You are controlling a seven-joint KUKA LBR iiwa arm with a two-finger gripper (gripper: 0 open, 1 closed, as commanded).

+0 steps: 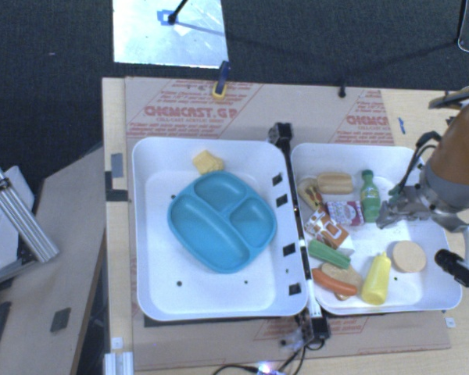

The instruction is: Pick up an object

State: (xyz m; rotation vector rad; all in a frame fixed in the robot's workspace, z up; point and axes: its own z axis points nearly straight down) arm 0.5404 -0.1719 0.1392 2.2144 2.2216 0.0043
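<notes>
Sitting in the left bin (152,209), a blue plate (221,221) has a yellow block (208,162) at twelve o'clock. Toy foods crowd the right bin (438,291); at three o'clock of the green bottle (370,197) hangs the end effector (392,212), grip unreadable.

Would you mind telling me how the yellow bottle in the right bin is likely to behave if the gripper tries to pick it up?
The yellow bottle lies on its side, so its rounded body may roll when nudged. It looks like smooth plastic, so probably light and somewhat slippery. It touches the bun-like piece, which may shift with it.
</notes>
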